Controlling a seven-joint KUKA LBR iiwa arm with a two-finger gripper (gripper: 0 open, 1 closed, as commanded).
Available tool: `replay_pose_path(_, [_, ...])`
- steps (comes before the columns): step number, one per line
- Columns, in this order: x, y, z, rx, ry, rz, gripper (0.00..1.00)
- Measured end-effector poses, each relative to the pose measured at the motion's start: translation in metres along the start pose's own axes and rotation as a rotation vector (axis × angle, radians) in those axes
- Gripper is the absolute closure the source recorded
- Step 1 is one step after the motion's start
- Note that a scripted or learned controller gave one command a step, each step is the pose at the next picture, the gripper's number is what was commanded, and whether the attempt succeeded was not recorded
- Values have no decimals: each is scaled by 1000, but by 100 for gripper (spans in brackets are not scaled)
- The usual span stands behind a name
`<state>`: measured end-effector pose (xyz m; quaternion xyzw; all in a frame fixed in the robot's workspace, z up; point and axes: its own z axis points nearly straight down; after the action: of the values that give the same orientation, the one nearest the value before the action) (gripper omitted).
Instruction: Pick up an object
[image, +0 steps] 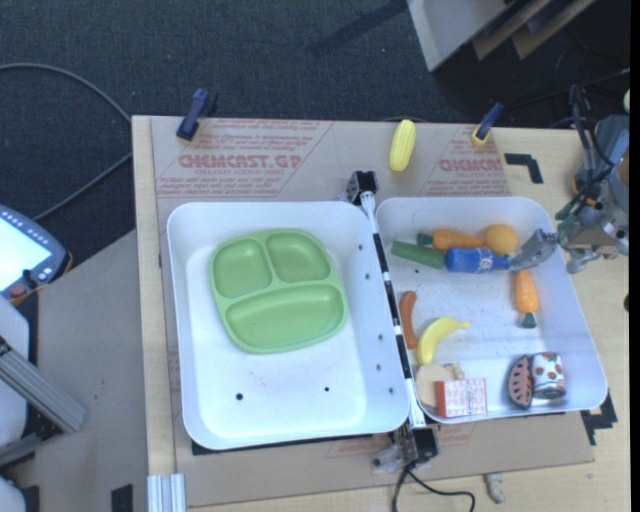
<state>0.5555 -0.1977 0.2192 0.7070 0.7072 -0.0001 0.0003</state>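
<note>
The right bin (580, 340) holds several toy foods: a blue bottle (475, 261), an orange ball (501, 238), an orange carrot (525, 292), a green cucumber (418, 254), a banana (440, 335) and a watermelon slice (518, 382). My gripper (556, 256) hangs over the bin's upper right rim, open, with nothing between its fingers. Its left fingertip (530, 252) is just right of the blue bottle's end and above the carrot.
A green divided plate (278, 290) lies in the left bin (200, 380). A red chili (407, 315), a bread piece (433, 380), a red-white box (463, 397) and a small can (547, 372) fill the right bin's lower part. A yellow corn cob (402, 145) lies on the bench behind.
</note>
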Motion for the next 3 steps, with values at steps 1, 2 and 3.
replay_pose_path(1, [-4,14,117,-16,-8,0,0])
replay_pose_path(2, [108,62,132,-1,2,-1,0])
replay_pose_path(3, [104,108,136,16,3,0,0])
